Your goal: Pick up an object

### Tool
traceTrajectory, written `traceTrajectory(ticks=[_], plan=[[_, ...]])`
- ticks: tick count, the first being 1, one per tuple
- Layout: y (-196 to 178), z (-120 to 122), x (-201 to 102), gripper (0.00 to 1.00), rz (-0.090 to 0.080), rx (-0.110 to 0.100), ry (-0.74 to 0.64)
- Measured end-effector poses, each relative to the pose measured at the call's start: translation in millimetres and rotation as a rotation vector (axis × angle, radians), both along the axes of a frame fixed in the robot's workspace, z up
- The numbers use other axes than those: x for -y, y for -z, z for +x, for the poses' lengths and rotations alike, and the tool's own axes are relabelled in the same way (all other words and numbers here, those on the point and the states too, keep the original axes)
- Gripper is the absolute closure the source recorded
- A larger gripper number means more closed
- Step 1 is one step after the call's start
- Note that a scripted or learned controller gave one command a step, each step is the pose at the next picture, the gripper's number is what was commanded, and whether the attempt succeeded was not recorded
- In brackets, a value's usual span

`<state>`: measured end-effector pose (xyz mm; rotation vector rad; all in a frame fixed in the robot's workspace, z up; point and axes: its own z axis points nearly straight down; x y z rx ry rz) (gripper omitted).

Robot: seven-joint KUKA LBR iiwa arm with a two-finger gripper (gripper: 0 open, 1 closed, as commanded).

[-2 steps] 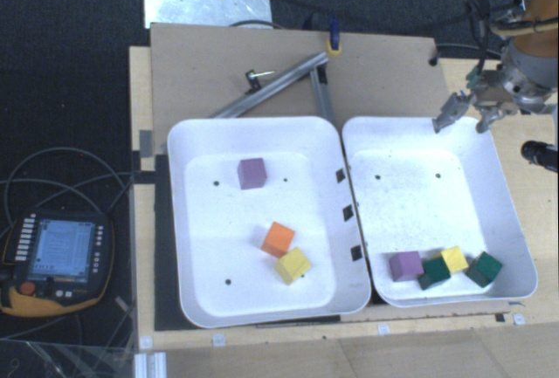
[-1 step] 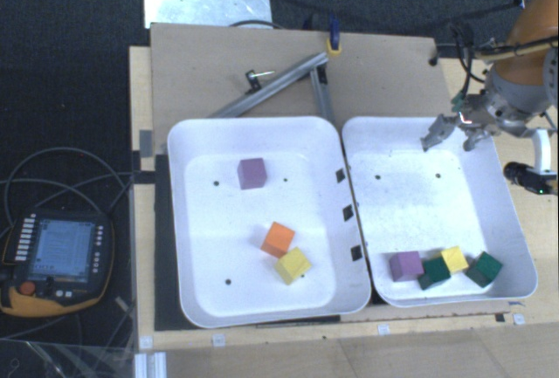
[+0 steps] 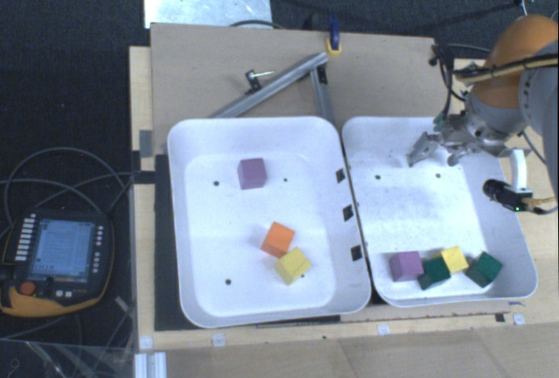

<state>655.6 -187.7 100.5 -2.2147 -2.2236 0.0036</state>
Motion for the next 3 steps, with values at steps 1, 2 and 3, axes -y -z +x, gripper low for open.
traceTrajectory(ticks=[1,2,3], plan=[[-16.0,2.9,0.8,1.00,-0.003,0.009,-0.002],[-77.8,13.9,1.0,1.00,-0.003,0.014,-0.002],[-105.6,15.7,1.2,1.00,-0.002,0.011,-0.001]])
